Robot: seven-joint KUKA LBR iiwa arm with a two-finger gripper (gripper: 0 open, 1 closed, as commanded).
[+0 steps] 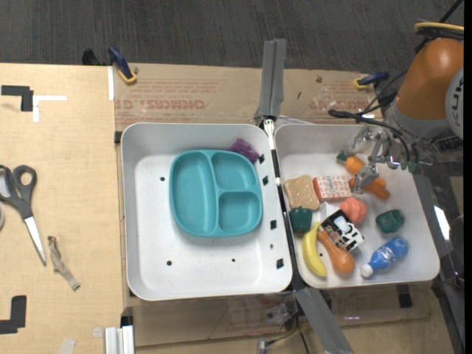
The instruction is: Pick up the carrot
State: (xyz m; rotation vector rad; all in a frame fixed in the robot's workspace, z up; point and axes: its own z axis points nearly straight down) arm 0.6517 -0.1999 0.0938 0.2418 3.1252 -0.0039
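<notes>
The carrot [378,189] is orange with a green top and lies slantwise in the right bin [424,271], near its back right. My gripper [371,165] hangs low over the carrot's middle and hides part of it. The carrot's leafy end [344,156] sticks out on the gripper's left and its orange tip on the lower right. The grey arm with its orange band [431,76] reaches in from the right.
Around the carrot lie a cracker [300,192], a red packet [333,188], a peach-coloured ball [355,209], two dark green pieces [389,220], a banana [313,254] and a blue bottle [385,255]. The left bin [140,257] holds a teal divided plate [217,192]. Scissors [23,201] lie on the bench.
</notes>
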